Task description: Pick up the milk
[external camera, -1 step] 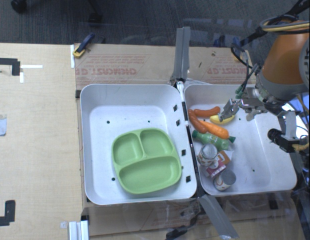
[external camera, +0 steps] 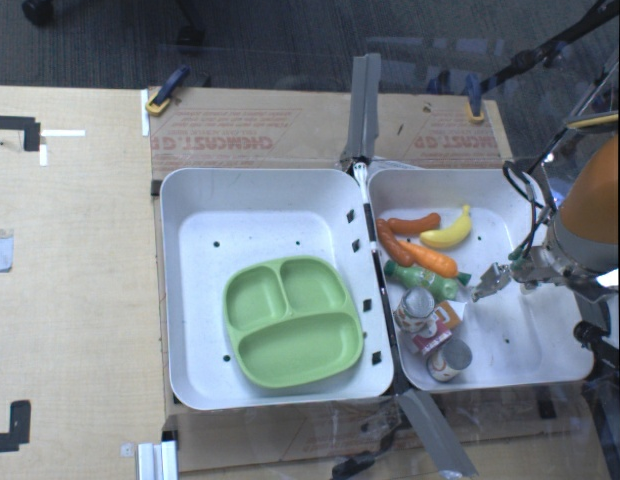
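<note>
1. Right bin (external camera: 550, 368), near its right edge: I see the gripper (external camera: 487, 283) pointing left into the bin, arm coming in over the right rim, orange band just above the wrist.
2. Fingers look slightly parted with nothing between them, but they're small and blurry, so I cannot tell the real opening.
3. Milk (external camera: 436, 330): small carton with red-orange print, lying by the right bin's left wall, toward the front. Gripper is near it, up and to the right, not touching.
4. Two cans flank the carton: one (external camera: 417, 306) touching it on the far side, one (external camera: 448, 360) at the front left corner.
5. Far left part of that bin: banana (external camera: 448, 230), carrot (external camera: 422, 255), orange pepper (external camera: 414, 224), green vegetable (external camera: 426, 281) clustered.
6. Left bin (external camera: 190, 268): green divided plate (external camera: 290, 320) sits centre-front.
</note>
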You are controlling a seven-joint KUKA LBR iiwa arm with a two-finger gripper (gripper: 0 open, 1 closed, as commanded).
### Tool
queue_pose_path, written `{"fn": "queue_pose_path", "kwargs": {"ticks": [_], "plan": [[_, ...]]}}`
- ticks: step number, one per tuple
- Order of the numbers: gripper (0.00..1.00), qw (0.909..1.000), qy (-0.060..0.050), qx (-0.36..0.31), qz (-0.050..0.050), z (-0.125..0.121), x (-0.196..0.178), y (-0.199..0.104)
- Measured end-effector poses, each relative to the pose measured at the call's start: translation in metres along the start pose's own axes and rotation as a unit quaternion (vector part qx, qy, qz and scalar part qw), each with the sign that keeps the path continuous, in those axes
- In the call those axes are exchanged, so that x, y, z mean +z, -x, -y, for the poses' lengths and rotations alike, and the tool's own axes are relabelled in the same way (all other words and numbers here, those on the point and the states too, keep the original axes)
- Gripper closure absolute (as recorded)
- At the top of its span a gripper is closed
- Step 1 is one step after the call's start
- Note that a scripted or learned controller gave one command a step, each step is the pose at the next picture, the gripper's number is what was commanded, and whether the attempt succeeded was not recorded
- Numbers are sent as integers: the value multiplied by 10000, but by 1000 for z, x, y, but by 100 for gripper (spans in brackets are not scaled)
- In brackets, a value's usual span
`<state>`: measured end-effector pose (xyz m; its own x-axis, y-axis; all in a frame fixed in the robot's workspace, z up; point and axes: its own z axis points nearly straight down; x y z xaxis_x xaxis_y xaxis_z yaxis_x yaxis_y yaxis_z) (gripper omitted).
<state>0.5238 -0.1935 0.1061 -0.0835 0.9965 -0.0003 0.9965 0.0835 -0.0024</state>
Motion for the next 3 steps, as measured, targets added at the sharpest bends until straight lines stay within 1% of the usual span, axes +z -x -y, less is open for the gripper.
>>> {"fn": "queue_pose_path", "kwargs": {"ticks": [1,2,3], "plan": [[0,9995,12,318,3,-16,-64,28],[0,9993,-2,371,-5,17,0,-48],[0,9943,0,1069,-34,17,15,15]]}}
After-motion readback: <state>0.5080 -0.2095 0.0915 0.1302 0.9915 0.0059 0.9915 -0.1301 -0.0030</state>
